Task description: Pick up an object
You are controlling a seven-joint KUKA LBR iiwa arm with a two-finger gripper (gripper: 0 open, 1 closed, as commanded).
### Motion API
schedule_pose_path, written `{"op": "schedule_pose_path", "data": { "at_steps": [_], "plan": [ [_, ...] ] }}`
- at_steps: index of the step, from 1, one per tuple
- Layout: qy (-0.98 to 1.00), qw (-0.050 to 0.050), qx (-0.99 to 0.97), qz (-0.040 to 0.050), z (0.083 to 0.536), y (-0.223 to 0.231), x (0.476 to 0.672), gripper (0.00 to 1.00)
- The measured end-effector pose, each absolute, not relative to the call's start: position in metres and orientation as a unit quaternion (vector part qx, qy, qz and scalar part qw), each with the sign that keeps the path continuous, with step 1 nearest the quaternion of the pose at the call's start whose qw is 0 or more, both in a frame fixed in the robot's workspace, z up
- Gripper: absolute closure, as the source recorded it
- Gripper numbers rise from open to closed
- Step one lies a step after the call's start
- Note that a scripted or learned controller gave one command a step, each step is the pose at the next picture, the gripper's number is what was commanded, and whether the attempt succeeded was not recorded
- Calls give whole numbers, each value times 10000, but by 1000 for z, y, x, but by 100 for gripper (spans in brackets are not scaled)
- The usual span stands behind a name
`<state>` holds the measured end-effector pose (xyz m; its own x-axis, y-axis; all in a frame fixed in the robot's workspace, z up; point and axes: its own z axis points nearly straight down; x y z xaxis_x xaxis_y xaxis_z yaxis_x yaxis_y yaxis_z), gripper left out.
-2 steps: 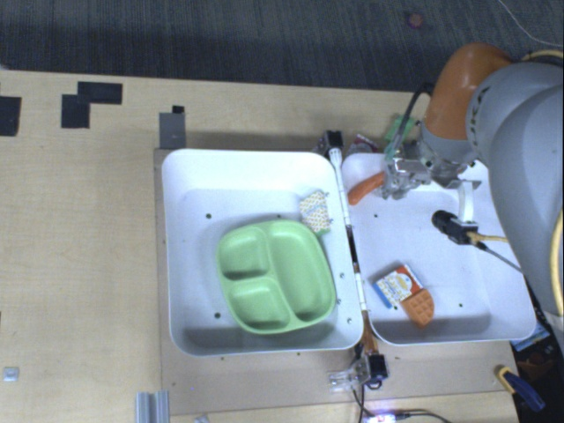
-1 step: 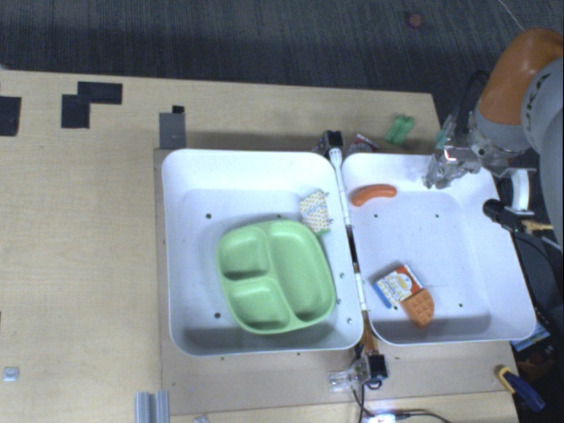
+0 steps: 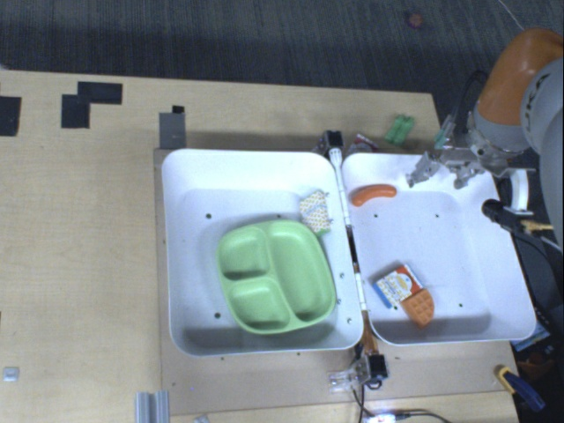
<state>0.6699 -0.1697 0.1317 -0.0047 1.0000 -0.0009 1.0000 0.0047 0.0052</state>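
Observation:
In the right bin (image 3: pixel 467 263) an orange sausage-shaped piece (image 3: pixel 374 194) lies near the far left corner. A small picture card (image 3: pixel 396 286) and an orange waffle-like piece (image 3: pixel 420 307) lie together toward the front. My gripper (image 3: pixel 440 174) hangs over the bin's far edge, right of the sausage piece, open, with nothing between its fingers. In the left bin (image 3: pixel 189 236) sits a green divided plate (image 3: pixel 275 276), and a patterned crumpled piece (image 3: pixel 315 209) leans by the wall between the bins.
A green object (image 3: pixel 400 129) lies on the bench behind the right bin. Black clamps and cables sit at the bins' junction (image 3: pixel 332 141). The arm's orange band (image 3: pixel 522 73) and cables occupy the right side.

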Motion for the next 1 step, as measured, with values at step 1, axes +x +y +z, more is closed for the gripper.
{"op": "schedule_pose_path", "data": {
  "at_steps": [1],
  "plan": [
    [7082,8,7060,-20,89,-97,669,0]
  ]
}}
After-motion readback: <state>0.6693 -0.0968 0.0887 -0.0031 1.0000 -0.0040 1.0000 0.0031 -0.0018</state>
